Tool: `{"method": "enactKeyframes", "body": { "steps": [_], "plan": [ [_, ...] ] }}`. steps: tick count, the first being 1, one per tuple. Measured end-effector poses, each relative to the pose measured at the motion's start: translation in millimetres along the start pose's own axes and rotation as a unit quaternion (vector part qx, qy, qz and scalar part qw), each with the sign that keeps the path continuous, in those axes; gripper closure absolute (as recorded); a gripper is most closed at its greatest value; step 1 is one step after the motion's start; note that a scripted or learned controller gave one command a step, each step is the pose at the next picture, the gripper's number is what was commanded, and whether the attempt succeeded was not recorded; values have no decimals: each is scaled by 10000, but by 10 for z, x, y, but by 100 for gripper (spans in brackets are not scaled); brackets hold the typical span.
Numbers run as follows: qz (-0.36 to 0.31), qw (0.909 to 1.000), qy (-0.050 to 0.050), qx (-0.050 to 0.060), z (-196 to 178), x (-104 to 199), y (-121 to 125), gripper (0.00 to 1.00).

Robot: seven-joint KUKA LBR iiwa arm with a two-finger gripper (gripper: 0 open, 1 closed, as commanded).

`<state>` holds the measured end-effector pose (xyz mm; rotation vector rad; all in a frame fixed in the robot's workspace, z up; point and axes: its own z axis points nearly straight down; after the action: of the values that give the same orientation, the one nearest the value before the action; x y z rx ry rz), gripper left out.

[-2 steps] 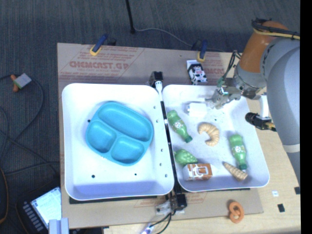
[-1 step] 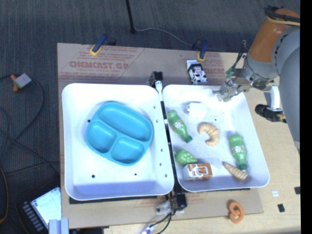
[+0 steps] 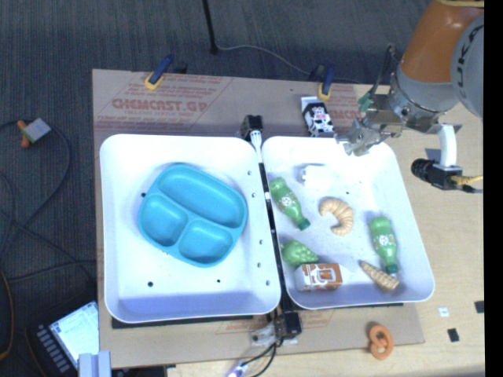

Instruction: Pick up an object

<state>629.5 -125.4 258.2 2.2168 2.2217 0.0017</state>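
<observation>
My gripper hangs over the far rim of the right bin, near its back right corner, with nothing visibly in it. Below it in the bin lie a small pale item, a green bottle by the divider, a tan croissant, a second green bottle, a green leafy piece, a brown carton and a cone-shaped pastry. The nearest of these to the gripper are the pale item and the croissant.
The left bin holds a blue divided plate. A black-and-white toy stands behind the right bin, next to a yellow clamp. A pretzel lies on the bench in front.
</observation>
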Motion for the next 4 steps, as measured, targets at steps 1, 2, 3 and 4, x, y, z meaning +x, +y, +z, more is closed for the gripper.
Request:
{"method": "enactKeyframes", "body": {
  "steps": [1, 2, 3, 4],
  "plan": [
    [5, 10000, 3, 23, 280, 415, -37, 100],
    [2, 10000, 2, 12, 222, 991, 391, 100],
    [6, 10000, 5, 20, 333, 1405, 23, 100],
    [-1, 10000, 6, 20, 257, 2057, -684, 100]
  ]
}}
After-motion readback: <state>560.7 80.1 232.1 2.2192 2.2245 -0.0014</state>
